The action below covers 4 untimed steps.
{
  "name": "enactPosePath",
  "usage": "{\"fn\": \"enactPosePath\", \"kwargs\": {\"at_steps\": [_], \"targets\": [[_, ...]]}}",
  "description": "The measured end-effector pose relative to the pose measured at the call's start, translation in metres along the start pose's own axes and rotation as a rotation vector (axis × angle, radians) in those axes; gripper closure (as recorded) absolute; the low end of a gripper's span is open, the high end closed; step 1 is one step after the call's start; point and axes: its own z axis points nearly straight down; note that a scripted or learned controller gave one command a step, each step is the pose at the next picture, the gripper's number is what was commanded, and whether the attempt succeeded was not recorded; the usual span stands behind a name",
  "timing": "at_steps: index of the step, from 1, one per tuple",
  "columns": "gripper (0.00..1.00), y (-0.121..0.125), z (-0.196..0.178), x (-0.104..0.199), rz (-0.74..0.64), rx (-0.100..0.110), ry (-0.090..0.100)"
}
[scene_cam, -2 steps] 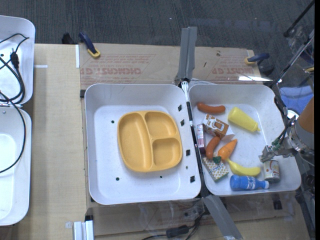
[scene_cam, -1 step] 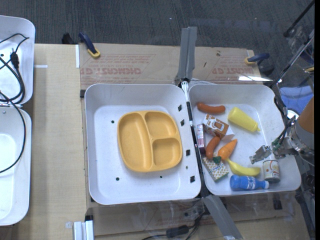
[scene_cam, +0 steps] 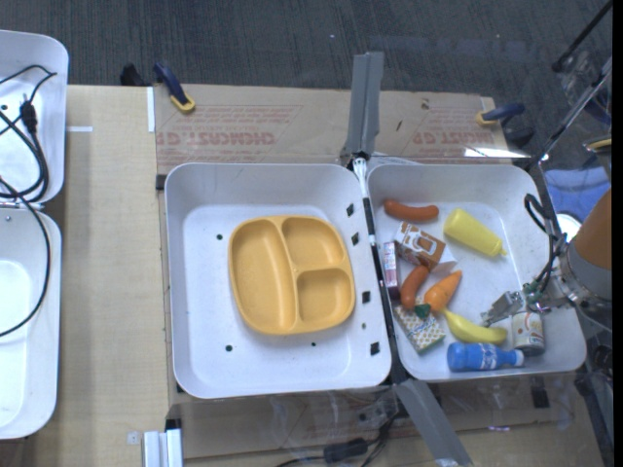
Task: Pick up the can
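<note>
At right bin's [scene_cam: 492, 175] near corner, claw [scene_cam: 508, 306] is hovering beside the can [scene_cam: 529, 332] — finger state indeterminable; rigid, light, slick — grip mid-body.

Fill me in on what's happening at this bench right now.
The KUKA arm reaches in from the right, its gripper low in the right bin near the can, which stands on the bin floor, not lifted. Toy food surrounds it. The left bin holds a yellow divided plate.
</note>
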Motion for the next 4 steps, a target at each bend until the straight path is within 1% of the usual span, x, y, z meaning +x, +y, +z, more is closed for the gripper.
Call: {"fn": "enactPosePath", "kwargs": {"at_steps": [1, 2, 3, 4], "targets": [[1.0, -0.0002, -0.0087, -0.0017, 0.004, -0.001, -0.005], [0.0, 0.0001, -0.0086, -0.0005, 0.003, 0.001, -0.002], [1.0, 0.0006, -0.0175, -0.0012, 0.004, 0.0, -0.004], [0.0, 0.0005, -0.0175, -0.0012, 0.005, 0.0, -0.004]]}}
